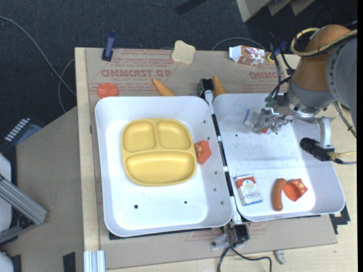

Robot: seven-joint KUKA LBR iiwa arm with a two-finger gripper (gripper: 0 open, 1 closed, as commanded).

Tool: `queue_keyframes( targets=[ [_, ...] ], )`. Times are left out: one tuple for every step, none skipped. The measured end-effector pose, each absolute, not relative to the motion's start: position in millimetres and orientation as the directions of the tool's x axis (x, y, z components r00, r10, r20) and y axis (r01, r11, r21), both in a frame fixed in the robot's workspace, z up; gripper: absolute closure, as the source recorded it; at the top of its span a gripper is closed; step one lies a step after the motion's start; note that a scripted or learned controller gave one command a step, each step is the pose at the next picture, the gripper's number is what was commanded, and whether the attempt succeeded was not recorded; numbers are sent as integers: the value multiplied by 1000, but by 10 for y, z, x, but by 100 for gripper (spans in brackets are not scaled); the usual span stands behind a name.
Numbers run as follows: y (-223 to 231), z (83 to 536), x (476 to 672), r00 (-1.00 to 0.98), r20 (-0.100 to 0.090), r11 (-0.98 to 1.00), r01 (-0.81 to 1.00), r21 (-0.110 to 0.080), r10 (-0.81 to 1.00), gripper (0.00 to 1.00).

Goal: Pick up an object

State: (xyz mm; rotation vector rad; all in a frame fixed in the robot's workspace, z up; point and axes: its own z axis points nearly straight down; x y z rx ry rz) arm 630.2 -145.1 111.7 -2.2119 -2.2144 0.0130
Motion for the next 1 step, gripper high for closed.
queue_keyframes(
  targets=[
    [-737,1854,5810,-2,2,2,1000,0,1000,100]
  ],
)
